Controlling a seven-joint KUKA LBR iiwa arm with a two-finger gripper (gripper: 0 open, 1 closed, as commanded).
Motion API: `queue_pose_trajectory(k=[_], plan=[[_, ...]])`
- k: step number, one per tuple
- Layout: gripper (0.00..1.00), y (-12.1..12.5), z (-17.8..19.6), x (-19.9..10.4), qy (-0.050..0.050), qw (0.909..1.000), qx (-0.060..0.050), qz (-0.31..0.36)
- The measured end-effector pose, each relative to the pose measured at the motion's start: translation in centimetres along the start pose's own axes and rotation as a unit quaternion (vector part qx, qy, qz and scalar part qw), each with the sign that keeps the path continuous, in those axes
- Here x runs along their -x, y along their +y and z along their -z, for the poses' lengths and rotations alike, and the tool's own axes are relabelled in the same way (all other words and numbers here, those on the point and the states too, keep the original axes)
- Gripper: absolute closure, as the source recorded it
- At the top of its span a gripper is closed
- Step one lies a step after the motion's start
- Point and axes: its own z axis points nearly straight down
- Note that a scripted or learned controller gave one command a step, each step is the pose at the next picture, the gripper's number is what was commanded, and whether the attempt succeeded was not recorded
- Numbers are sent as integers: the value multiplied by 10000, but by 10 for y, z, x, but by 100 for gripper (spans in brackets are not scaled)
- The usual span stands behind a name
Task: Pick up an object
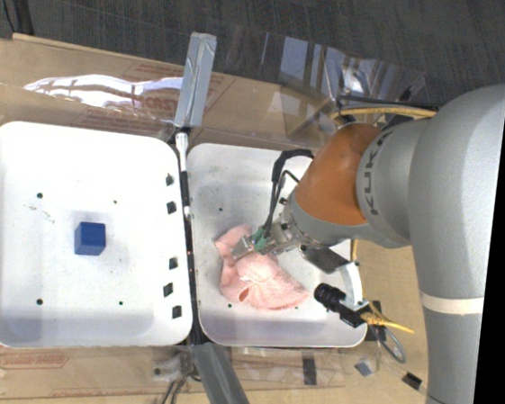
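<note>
A crumpled pink cloth (257, 277) lies in the right bin (222, 189), toward its front. My gripper (260, 241) is down at the cloth's upper edge, its tip touching or just above the fabric. The arm's orange band and grey wrist cover the gripper body. A small blue cube (91, 238) sits in the left bin (77, 154), left of its middle, far from the gripper.
A row of black clips runs along the divider (178, 242) between the two bins. The bins rest on a cardboard sheet (93, 88) with tape strips. The arm's grey body fills the right side of the bench.
</note>
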Motion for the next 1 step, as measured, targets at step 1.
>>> queue_pose_trajectory(k=[1], plan=[[0,0,0,0,-2,10000,1,1]])
